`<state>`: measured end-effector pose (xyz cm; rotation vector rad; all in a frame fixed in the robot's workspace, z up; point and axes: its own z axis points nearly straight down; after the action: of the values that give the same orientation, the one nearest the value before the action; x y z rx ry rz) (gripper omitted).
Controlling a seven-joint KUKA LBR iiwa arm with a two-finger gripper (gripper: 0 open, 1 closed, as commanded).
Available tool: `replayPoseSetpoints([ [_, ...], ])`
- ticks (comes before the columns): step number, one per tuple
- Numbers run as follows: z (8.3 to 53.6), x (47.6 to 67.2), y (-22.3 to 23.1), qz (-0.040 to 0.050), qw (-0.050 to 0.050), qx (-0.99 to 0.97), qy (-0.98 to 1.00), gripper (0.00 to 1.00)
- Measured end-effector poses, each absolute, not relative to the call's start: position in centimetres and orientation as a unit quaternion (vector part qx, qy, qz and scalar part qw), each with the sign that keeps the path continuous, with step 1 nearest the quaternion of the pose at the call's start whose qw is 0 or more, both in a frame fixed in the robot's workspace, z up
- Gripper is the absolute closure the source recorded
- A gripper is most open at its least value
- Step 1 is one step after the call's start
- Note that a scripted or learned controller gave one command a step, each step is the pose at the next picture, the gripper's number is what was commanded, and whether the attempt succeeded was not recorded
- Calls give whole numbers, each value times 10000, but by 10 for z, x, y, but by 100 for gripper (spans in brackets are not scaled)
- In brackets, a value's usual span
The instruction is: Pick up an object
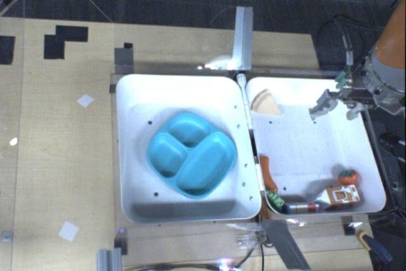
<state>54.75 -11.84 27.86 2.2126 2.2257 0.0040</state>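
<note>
Gripper [336,105] hangs at 1 o'clock over the right bin [317,155], fingers spread, holding nothing. We judge risk in the crowded 5 o'clock corner: carton [343,195], tomato [347,177] and marker [298,207] sit close, inviting glancing misses.

My gripper [336,106] hangs over the far right part of the right bin [317,155], fingers spread apart with nothing between them; my left finger [320,106] points down toward the white floor. Off to my left, by the divider, lies a pale wedge [265,102]; well nearer the camera than my fingers, along the near wall, sit a small carton [343,195], an orange round thing [347,177], a marker [303,206] and an orange carrot-like piece [267,173]; beyond the divider, the left bin [136,105] holds a blue sectioned tray [192,153].
</note>
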Motion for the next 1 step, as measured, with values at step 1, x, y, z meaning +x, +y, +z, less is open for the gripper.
replayPoseSetpoints([
  [1,133,496,-85,7,6,6632,7484,0],
])
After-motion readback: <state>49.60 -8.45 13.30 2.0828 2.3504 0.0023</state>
